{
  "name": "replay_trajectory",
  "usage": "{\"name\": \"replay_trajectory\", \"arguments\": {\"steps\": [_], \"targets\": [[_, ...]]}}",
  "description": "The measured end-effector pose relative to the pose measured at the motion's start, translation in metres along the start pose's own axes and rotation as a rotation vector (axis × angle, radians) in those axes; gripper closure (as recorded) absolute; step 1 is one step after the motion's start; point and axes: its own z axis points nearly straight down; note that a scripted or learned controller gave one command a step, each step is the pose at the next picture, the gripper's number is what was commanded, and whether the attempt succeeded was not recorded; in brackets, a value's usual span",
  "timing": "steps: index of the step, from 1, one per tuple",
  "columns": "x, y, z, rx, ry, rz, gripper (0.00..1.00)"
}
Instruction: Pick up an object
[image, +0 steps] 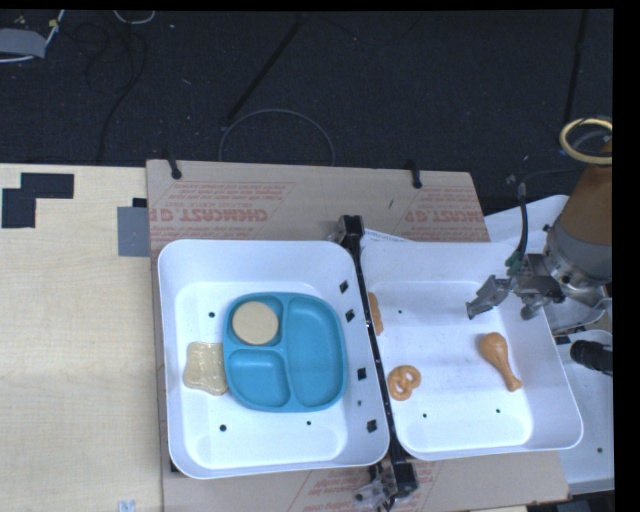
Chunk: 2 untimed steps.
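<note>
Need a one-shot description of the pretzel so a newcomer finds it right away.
Take the right-hand white bin of the two. Along its left side, near the divider between the bins, lies the pretzel, small, orange-brown and knotted. It is looped with holes, unlike the solid club-shaped drumstick further right below the gripper, and rounder than the small tan piece against the divider above it.

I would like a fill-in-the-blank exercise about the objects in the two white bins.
1. The blue tray lies in the ____ bin.
2. The round cookie rests in a compartment of the ____.
3. The pretzel and the drumstick lie in the ____ bin.
4. The gripper is above the ____ bin.

Missing words: left; tray; right; right
</note>
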Motion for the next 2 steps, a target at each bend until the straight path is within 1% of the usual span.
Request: {"name": "replay_trajectory", "arguments": {"steps": [1, 2], "targets": [[0.000, 0.003, -0.007, -0.013, -0.003, -0.002, 0.00], [0.007, 0.005, 0.038, -0.007, -0.001, -0.003, 0.00]]}}
